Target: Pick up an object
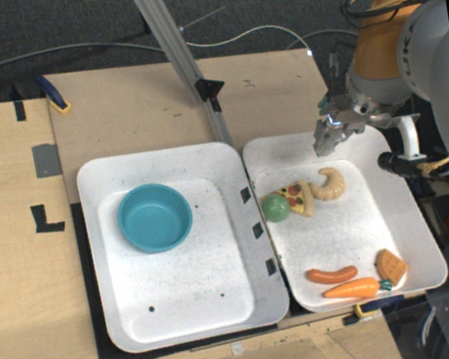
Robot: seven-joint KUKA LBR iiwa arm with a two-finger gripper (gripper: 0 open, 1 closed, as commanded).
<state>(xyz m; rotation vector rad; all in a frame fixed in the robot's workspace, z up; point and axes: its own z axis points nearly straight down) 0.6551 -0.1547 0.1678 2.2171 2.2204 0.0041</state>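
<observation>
your gripper (326, 143) hangs over the back of the right bin (399, 214), whether open or shut you cannot tell, probably poised above the croissant (331, 184) just below it, with pizza slice (297, 198), green ball (275, 208), sausage (332, 274), carrot (352, 289) and cracker (390, 266) farther off.

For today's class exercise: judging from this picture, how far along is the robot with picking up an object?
Done: nothing is lifted; the croissant, pizza slice, green ball, sausage, carrot and cracker all lie in the right bin. In hand: the gripper hovers over that bin's upper edge. Left: descend, grasp, lift.
</observation>
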